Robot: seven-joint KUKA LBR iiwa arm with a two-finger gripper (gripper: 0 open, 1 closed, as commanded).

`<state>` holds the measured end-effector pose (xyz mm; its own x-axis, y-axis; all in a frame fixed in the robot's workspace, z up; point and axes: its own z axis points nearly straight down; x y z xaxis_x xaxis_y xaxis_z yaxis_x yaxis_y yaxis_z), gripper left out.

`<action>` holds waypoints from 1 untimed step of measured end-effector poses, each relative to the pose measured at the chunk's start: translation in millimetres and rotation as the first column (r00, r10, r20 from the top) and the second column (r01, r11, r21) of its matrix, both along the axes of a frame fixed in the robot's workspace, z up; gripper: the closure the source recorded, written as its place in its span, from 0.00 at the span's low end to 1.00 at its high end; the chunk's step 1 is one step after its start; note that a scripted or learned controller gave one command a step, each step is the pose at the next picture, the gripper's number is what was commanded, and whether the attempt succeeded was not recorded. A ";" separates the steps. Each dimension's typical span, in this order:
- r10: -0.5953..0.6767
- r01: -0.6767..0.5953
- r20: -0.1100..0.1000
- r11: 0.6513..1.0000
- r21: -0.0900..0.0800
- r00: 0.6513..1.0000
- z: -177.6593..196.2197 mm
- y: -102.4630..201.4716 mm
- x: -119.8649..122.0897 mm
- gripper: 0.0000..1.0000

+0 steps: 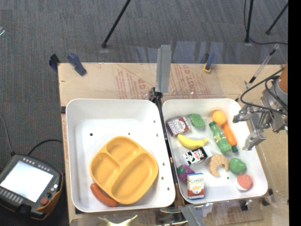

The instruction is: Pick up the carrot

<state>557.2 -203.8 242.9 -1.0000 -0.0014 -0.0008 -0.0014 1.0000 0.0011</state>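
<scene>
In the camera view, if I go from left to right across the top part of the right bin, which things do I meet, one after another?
Red snack packet → green bumpy vegetable → orange fruit → carrot → the hand, at the bin's right edge.

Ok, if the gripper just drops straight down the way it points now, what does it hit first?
Probably the bare white floor of the right-hand bin near its right wall. The gripper hangs right of the orange carrot and the green bottle, above the green pepper. Depth is unclear from one slanted view.
</scene>
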 end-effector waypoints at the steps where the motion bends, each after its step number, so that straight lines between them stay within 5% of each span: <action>1: 0.098 -0.098 -0.014 0.995 0.007 0.995 -141.1 5.8 44.7 0.00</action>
